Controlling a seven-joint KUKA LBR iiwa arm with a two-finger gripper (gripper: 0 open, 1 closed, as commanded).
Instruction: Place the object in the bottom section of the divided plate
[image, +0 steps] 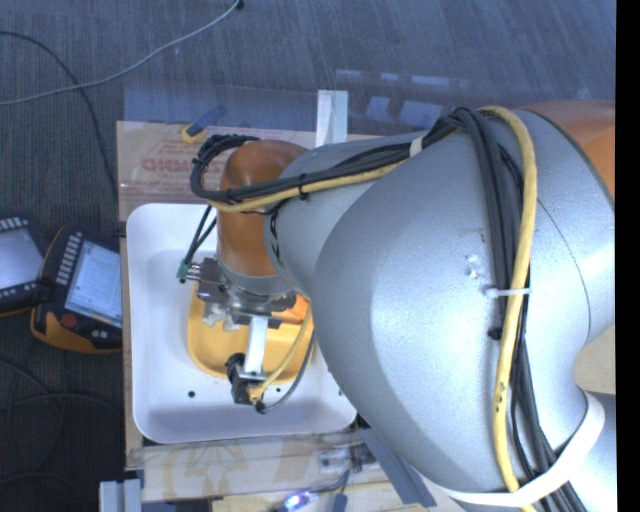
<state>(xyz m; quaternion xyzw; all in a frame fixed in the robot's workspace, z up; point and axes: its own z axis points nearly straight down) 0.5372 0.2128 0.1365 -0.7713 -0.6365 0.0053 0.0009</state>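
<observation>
We are seeing the grey arm, smooth and rounded, covering the right side and hanging over the right edge of 1 white bin. The bin is shallow, of glossy plastic with rounded corners, and bare floor is lying open along its left and bottom walls. Inside it the yellow divided plate, round and shiny, is resting near the middle, apart from the left wall. The gripper is hovering directly over the plate, and we cannot tell if it is apart or together. A small orange patch is showing at the plate's right side. We cannot tell whether this is the object.
</observation>
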